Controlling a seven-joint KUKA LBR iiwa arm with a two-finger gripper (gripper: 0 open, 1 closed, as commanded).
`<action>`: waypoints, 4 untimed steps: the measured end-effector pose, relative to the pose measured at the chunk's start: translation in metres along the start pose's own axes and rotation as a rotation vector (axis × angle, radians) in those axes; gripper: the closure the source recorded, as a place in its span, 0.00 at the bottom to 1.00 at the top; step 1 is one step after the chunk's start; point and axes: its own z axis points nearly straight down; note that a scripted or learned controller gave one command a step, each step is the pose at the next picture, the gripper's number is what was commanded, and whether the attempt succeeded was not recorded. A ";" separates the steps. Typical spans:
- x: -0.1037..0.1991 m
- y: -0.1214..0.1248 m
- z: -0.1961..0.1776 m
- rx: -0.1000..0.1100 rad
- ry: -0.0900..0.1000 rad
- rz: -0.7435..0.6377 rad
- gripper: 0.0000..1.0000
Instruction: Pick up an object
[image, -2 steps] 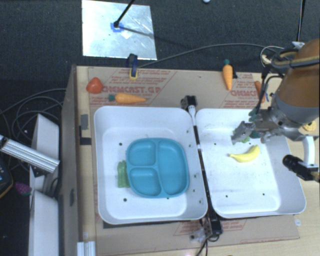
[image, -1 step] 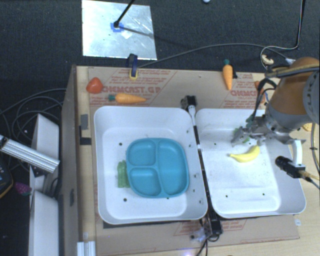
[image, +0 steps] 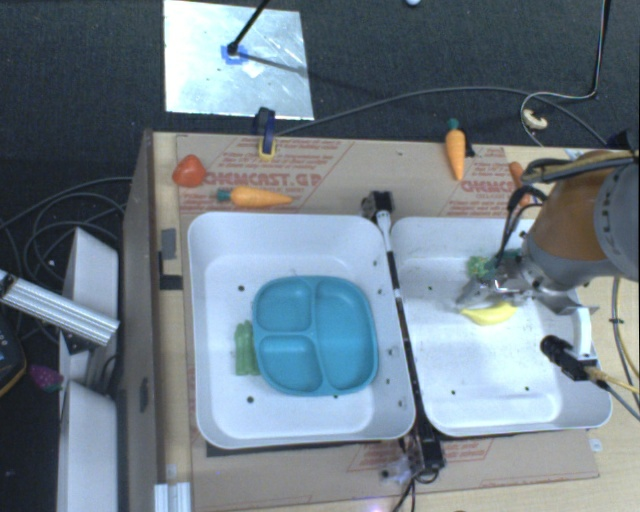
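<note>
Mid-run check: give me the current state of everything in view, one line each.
gripper: low in the right bin, right over the yellow piece; grasp unclear.
yellow piece: lying on the right bin floor.
green piece: in the right bin, beside the gripper.
blue divided plate: flat in the left bin, upright.
green block: in the left bin, against the plate's left edge.
two carrots: on the board behind the bins.

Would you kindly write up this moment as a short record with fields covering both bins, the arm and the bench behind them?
left bin: blue divided plate; green piece against the plate's left edge
right bin: yellow banana-like item; small green item
claw: low in the right bin, just above the yellow item; grasp unclear
bench behind bins: two toy carrots; orange-red toy
</note>
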 end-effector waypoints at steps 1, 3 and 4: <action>0.002 0.089 0.009 0.018 0.008 -0.002 0.00; 0.014 0.084 0.007 0.015 0.006 -0.003 0.00; 0.020 0.090 0.007 0.014 0.006 -0.003 0.00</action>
